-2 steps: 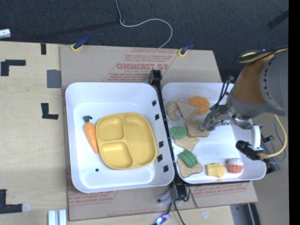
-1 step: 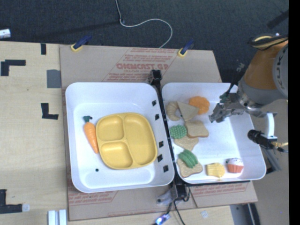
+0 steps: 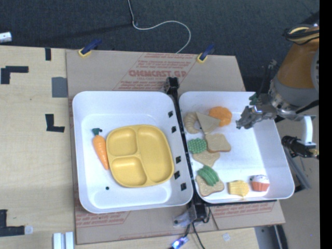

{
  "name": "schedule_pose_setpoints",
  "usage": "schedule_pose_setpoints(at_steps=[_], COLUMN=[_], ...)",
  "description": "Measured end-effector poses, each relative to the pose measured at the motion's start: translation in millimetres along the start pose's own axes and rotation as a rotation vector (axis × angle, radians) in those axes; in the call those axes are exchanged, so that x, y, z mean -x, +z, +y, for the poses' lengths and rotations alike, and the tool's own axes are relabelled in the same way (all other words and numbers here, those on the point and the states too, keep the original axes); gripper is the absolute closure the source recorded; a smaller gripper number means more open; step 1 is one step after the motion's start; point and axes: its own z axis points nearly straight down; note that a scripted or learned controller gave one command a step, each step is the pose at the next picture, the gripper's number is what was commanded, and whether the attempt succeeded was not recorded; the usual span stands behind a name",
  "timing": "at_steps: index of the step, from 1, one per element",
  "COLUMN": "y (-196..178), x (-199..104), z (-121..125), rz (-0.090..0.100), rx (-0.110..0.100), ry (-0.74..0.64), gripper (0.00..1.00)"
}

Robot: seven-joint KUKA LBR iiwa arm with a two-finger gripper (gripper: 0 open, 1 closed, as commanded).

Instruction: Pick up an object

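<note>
The right bin holds several toy foods: an orange piece, a tan wedge, a bread slice, a green ridged piece, a green vegetable on a cracker, a yellow piece and a small cupcake. My gripper hangs over the upper right part of that bin, to the right of the orange piece. Its dark fingers point down and left, with nothing visible between them.
The left bin holds a yellow divided plate and a toy carrot. A black divider with clips runs between the bins. A cable lies beyond the cardboard at the back.
</note>
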Motion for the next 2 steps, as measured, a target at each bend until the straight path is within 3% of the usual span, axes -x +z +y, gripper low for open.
schedule_pose_setpoints(at_steps=[1, 2], y=[-20, -10], x=[0, -54], z=[1, -4], rz=[0.001, 0.002], rx=[-0.002, -0.006], ry=[0.0, -0.004], gripper=[1.0, 1.0])
